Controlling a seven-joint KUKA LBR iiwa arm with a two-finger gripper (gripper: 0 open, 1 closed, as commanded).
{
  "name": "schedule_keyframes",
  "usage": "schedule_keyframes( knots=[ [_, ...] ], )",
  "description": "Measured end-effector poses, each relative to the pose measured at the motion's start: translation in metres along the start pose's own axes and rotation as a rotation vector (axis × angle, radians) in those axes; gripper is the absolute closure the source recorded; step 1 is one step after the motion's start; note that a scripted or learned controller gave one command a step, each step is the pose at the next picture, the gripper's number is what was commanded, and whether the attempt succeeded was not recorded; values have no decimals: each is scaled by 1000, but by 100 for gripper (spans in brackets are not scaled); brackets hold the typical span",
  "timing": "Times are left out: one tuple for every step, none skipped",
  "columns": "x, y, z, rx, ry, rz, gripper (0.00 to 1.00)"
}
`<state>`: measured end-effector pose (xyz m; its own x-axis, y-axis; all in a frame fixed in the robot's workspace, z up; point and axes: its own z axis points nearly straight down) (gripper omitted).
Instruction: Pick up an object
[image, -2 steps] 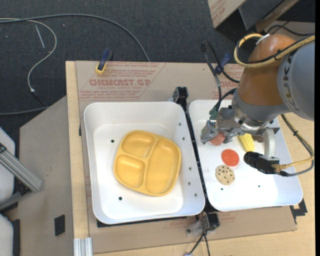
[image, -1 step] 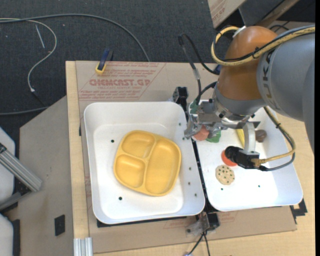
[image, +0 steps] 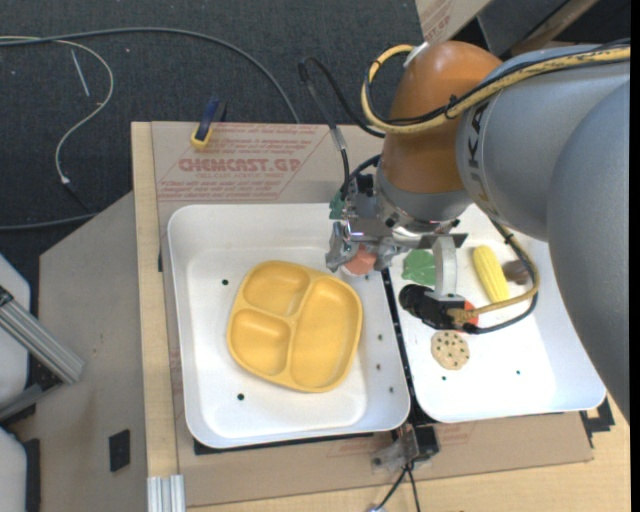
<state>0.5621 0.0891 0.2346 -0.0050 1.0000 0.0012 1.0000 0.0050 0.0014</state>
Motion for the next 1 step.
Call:
schedule_keyframes(
  knots=[
    [-2, 0, 0, 1, -1, 3, 0]
  ],
)
